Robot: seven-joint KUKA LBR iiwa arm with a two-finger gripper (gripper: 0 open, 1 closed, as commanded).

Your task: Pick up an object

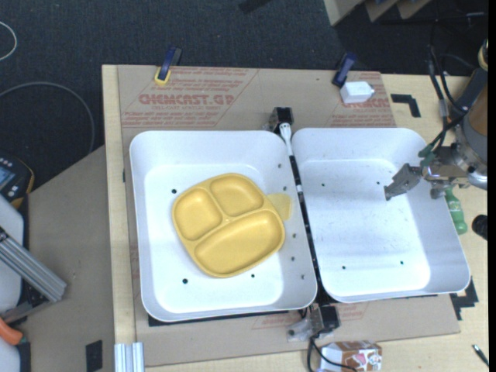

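A grey robot arm reaches in from three o'clock above a bench carrying two shallow white bins, its gripper (404, 182) hanging over the right bin (372, 277) near that bin's two o'clock corner. The dark fingertips (399, 184) point toward nine o'clock, but at this slant it cannot be told whether they are spread or pressed together, and nothing shows between them. The one obvious candidate for lifting, a yellow divided plate (227, 223) with three compartments, lies flat in the middle of the left bin (155, 285), well apart from the gripper and across the divider where the two bins meet. A small pale yellow piece (280, 205) peeks out at the plate's three o'clock edge; what it is cannot be made out. Judged from this scene, the pick has not yet happened: the arm would need to cross toward nine o'clock, descend over the plate and close on its rim before any lift.
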